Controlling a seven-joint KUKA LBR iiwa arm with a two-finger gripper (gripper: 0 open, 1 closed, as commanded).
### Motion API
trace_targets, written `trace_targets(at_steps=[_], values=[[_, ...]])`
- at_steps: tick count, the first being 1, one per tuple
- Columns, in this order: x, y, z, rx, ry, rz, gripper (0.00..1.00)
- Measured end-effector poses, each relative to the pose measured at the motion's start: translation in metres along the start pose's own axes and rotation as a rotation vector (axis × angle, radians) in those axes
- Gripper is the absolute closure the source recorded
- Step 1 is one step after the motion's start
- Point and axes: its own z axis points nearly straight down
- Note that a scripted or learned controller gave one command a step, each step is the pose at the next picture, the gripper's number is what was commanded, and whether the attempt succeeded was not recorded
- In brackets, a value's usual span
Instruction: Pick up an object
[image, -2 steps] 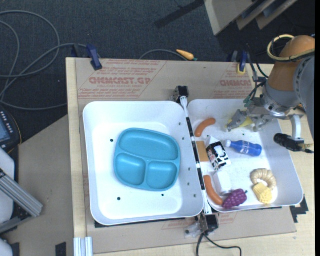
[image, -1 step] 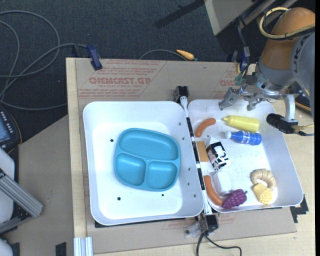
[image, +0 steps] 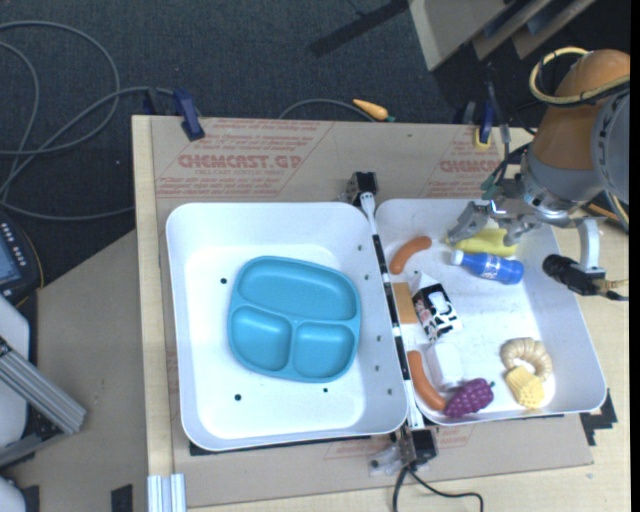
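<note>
Jaws state: could not tell | gripper (image: 490, 222) low over yellow object (image: 482, 243) in right bin (image: 560, 330), far end | blue bottle (image: 490, 265) just beside | blue plate (image: 293, 317) in left bin (image: 200, 250)

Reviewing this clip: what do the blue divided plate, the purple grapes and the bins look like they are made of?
Blue divided plate: likely molded plastic, one even color with soft highlights on its rounded ridges. Purple grapes: probably toy plastic or rubber, uniformly colored and lumpy; the picture is too coarse to say which. Bins: thin formed white plastic, judging by rounded corners and a smooth, faintly glossy surface.
</note>
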Motion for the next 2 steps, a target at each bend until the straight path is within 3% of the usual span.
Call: trace_targets(at_steps=[1,2], values=[[0.061,-0.052,0.059,0.001,0.004,-0.005,0.00],[0.056,0.016,0.057,0.019,-0.003,-0.009,0.00]])
